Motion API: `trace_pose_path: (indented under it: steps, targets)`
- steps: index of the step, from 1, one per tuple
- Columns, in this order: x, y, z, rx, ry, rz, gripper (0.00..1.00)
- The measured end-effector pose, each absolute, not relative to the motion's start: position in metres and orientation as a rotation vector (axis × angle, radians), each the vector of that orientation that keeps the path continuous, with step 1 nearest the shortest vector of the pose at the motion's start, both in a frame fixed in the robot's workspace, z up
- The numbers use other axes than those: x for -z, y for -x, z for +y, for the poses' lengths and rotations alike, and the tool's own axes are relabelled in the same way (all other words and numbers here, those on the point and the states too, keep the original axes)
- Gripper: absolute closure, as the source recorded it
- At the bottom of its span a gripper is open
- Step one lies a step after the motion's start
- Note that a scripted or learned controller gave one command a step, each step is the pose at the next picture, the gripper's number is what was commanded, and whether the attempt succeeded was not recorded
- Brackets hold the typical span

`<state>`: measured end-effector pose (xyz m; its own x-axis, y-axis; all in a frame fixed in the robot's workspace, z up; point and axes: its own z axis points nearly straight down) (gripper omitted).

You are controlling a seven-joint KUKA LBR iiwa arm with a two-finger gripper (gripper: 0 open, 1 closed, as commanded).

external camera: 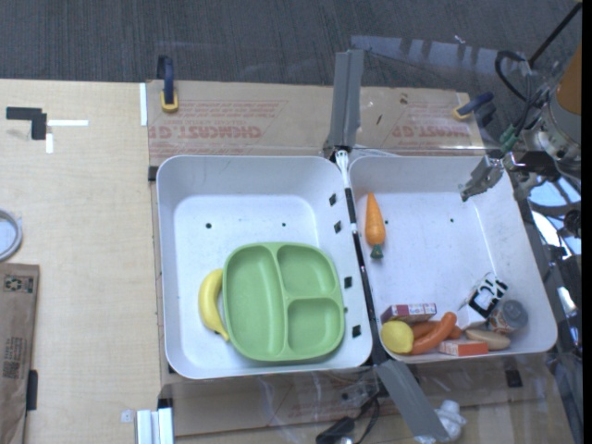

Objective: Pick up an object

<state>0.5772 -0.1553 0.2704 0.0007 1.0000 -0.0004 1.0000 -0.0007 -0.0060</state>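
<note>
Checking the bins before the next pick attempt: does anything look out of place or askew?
Nothing is spilled or damaged. The banana is wedged between the green plate and the left bin's wall, partly under the plate's rim.

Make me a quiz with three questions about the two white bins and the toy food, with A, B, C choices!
1. Where is the carrot?
A. On the green plate
B. In the right bin, by the wall between the bins
C. On the bench outside the bins

2. How many sections does the green plate have?
A. Three
B. Five
C. One

3. How does the banana lie?
A. On top of the plate
B. Beside the plate's left edge in the left bin
C. Between the fingers of the gripper

Answers: 1 B, the carrot lies near the divider in the right bin. 2 A, the plate shows three hollows. 3 B, the banana curves along the plate's left side on the bin floor.
</note>
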Motion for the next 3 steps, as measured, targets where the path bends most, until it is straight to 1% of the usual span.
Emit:
trace_pose_path:
  steps: [1,2,3]
  targets:
    - [-0.135,-0.513,-0.180,-0.005,2.244,-2.192,0.00]
    - [-0.090,-0.516,-0.197,-0.005,2.502,-1.885,0.00]
    - [-0.089,-0.481,-0.207,0.010,2.391,-2.019,0.00]
